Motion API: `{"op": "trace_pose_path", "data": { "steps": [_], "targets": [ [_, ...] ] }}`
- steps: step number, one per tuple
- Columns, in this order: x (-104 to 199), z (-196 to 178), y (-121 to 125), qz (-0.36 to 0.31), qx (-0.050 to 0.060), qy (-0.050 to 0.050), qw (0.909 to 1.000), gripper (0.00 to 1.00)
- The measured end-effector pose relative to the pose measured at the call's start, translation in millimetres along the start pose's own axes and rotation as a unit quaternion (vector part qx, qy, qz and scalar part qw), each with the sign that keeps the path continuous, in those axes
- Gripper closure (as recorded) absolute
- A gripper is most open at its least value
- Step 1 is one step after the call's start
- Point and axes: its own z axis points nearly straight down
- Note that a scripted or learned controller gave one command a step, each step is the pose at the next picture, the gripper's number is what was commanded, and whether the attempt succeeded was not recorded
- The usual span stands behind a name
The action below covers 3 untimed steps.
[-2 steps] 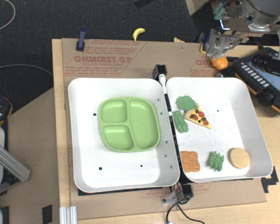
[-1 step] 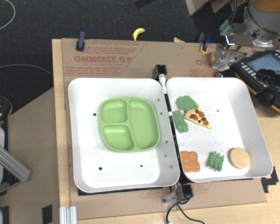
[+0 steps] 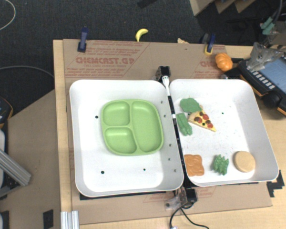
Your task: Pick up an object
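The worktop [image 3: 38, 128] is covered by a brown cardboard sheet [image 3: 109, 61] on which two shallow white bins are set side by side. The left white bin [image 3: 86, 175] carries a light green plastic divided tray [image 3: 132, 127] with three compartments, lying flat near the bin's middle. The right white bin [image 3: 238, 109] carries the small toy foods from which something is to be picked.

Among these, the triangular pizza slice with red dots [image 3: 201, 120] lies flat near the bin's left wall, just below a dark green leafy piece [image 3: 189, 104] and beside a second, narrower green piece [image 3: 183, 124]. Along the near edge lie a round tan biscuit-like disc [image 3: 244, 161], an orange-brown square toast-like piece [image 3: 194, 164] and a small green broccoli-like cluster [image 3: 220, 164], each apart from its neighbours.

All are judged to be light, rigid plastic or rubbery toys, likely smooth and somewhat slippery. The flat ones offer little height, so a grip across their thin edges would be needed. The round disc is judged the easiest: it stands free of the others and could be taken across its width. The broccoli-like cluster looks lumpier and may give better purchase.

The state of the pincer cannot be told.
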Motion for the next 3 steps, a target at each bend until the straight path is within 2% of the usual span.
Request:
{"op": "trace_pose_path", "data": {
  "steps": [1, 2, 3],
  "targets": [
    [41, -13, 26, -0.006, 0.0, 0.002, 1.0, 1.0],
    [82, -75, 29, -0.007, -0.002, 0.002, 1.0, 1.0],
    [98, 89, 2, -0.004, 0.013, 0.003, 0.9999, 1.0]
  ]
}}
